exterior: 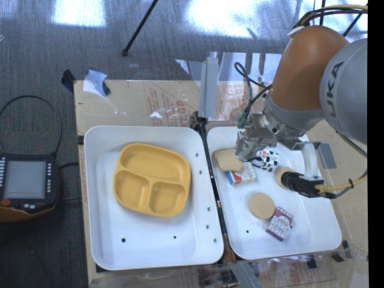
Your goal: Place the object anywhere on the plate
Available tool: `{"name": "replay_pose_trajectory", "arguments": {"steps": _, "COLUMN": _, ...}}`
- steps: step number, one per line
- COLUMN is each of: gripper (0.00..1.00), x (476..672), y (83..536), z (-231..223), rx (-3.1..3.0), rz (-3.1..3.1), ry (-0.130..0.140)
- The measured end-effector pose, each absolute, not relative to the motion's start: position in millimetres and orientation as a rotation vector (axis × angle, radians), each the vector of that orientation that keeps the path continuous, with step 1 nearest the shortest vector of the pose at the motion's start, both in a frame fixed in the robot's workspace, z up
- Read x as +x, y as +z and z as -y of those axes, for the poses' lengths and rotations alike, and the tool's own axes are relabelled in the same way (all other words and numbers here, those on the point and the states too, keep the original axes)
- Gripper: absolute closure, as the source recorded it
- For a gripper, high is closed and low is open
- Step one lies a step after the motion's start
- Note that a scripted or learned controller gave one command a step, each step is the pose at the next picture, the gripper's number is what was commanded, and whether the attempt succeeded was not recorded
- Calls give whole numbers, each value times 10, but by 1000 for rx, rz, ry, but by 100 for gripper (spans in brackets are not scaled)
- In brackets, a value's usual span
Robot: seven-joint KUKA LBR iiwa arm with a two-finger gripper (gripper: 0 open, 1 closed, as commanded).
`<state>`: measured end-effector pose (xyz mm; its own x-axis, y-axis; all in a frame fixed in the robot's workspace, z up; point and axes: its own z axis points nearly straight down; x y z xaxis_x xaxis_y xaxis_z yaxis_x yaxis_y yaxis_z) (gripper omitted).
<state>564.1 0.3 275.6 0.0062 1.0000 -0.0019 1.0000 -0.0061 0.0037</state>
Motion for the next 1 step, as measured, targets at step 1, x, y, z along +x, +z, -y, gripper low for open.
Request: {"name": "replay_pose_trajectory", "arguments": {"steps": 1, "gripper": 100, "x": 5336, "y": 1933, "z": 214, "rx": 2230, "rz": -2227, "ry": -16}}
